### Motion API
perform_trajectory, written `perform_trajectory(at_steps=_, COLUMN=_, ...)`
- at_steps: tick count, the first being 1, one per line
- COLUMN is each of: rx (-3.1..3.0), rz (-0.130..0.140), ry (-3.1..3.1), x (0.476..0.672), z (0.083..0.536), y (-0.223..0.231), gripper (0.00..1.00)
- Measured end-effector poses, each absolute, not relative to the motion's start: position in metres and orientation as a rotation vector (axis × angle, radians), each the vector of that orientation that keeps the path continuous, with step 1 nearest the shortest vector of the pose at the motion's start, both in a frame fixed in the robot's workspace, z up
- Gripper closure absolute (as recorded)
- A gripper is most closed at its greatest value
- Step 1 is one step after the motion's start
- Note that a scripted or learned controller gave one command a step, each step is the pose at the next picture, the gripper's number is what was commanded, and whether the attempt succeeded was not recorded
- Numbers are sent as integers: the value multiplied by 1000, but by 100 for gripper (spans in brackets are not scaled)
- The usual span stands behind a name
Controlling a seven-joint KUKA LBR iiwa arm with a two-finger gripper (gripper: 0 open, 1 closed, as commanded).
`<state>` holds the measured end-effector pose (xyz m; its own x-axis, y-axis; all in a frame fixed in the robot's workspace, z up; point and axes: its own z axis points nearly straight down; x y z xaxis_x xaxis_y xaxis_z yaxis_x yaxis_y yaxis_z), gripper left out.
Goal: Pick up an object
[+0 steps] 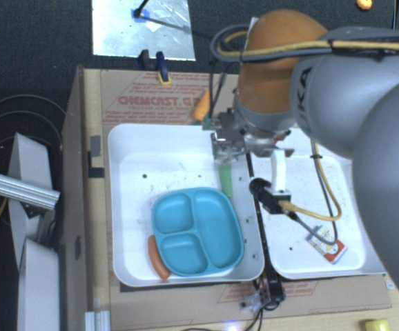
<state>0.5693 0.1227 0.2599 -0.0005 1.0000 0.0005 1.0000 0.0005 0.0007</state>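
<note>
My gripper (pixel 246 145) hangs below the arm's orange band, over the far end of the divider between the two bins. A green stick-shaped object (pixel 225 181) lies in the left bin (pixel 127 185), right under the gripper's left side; whether they touch is hidden. A blue divided plate (pixel 197 230) fills the near part of that bin. Against the plate's left edge lies an orange sausage-like piece (pixel 158 257). In the right bin (pixel 355 178), a small red and white item (pixel 331 251) rests near the front.
A yellow cable with a black plug (pixel 277 202) trails from the arm across the right bin. An orange object (pixel 201 106) sits on the cardboard behind the left bin. The arm's grey body covers the right bin's far right part.
</note>
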Motion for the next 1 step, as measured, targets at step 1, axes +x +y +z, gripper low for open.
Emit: perform_trajectory(at_steps=1, rx=2223, rz=-6, ry=2222, x=600, z=183, y=115, gripper=100)
